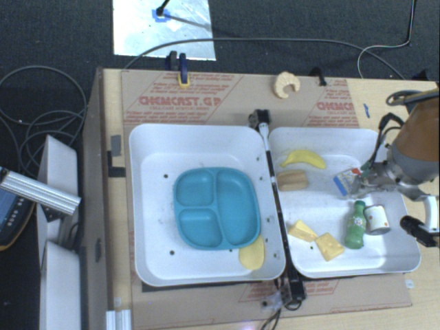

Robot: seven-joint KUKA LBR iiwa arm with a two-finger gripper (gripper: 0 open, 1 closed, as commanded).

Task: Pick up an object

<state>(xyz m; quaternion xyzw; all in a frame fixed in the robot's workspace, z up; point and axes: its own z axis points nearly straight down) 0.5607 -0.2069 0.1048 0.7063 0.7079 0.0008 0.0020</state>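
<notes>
The jaws' state is hidden; the gripper [363,176] hangs over the right bin [395,263], a bottle [355,225] at 6 o'clock and a can [376,218] beside it.

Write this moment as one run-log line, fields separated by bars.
arm: over right bin | gripper: beside blue packet | green bottle: lying in bin | lifted: nothing seen

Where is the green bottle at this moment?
The green bottle lies in the right bin, near its right side, between a yellow wedge and a small white can.
</notes>
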